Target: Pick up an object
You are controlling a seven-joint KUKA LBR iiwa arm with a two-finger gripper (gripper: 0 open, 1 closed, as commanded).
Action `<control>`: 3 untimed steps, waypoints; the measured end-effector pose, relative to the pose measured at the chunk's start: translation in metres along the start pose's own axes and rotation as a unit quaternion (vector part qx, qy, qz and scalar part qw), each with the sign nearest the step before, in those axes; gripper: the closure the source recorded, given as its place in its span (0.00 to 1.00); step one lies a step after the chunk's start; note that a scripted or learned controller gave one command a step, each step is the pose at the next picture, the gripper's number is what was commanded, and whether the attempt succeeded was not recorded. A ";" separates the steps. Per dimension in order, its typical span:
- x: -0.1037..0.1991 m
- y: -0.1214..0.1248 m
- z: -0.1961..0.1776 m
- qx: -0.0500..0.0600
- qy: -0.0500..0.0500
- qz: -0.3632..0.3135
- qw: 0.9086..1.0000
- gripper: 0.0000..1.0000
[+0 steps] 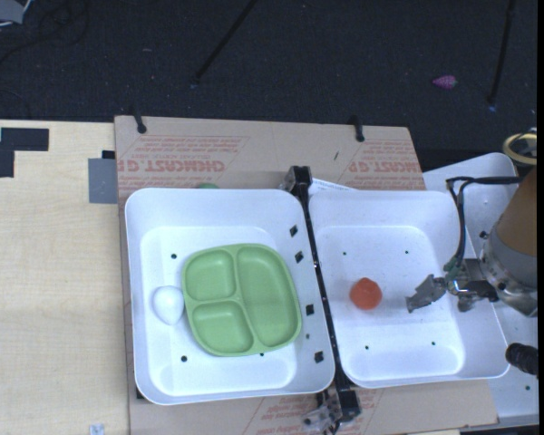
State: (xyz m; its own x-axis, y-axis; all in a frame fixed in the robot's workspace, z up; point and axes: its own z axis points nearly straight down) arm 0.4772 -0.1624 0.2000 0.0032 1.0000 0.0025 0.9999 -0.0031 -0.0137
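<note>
Currently, camera view: gripper (423, 294) sits low in the right bin (394, 370), just right of the red ball (365, 294), apart from it. Can't tell whether it is released or clenched; nothing is visibly between its tips.

Risk: the ball is round and loose on a smooth floor, so a sideways approach could nudge it left toward the divider (313, 279), or a closing pinch could squirt it out.

Nothing blocks the path. Left bin (154, 216) has a green divided plate (240, 299) with a white egg (168, 304) touching its left edge, well clear.
</note>
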 end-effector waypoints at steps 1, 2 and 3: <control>0.000 0.003 -0.006 -0.006 -0.001 -0.001 1.000 0.00; 0.002 0.013 0.048 -0.003 0.000 -0.002 1.000 0.00; 0.005 0.005 0.110 -0.002 0.001 -0.001 1.000 0.00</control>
State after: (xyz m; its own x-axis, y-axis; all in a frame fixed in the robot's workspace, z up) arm 0.4805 -0.1576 0.0902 0.0004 1.0000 0.0038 1.0000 -0.0003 -0.0092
